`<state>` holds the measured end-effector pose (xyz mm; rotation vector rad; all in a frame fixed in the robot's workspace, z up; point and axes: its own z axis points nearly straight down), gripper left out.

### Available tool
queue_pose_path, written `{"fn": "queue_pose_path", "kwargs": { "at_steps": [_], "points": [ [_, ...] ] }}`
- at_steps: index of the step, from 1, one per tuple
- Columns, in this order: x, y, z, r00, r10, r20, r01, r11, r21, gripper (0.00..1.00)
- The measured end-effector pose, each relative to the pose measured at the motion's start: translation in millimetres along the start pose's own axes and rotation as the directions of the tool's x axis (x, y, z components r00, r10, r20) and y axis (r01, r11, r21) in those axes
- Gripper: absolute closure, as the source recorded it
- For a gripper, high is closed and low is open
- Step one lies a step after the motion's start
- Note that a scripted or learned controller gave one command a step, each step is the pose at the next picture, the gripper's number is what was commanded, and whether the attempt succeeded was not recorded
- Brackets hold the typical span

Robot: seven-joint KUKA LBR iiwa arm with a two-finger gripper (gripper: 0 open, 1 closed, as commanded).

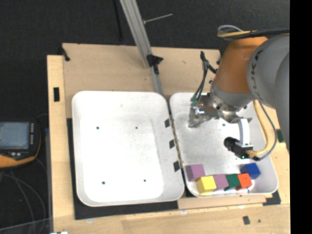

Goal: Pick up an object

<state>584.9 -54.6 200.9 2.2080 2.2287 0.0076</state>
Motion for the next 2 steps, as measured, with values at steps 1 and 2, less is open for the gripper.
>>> {"fn": "queue_pose_path", "kwargs": {
  "at_steps": [1,2],
  "points": [
    [67,-3,-31,1.0,0.0,-0.003,0.0,1.0,0.002,1.0],
    [123,-23,-75,1.0,0.0,-0.003,0.0,1.0,0.001,1.0]
  ]
}}
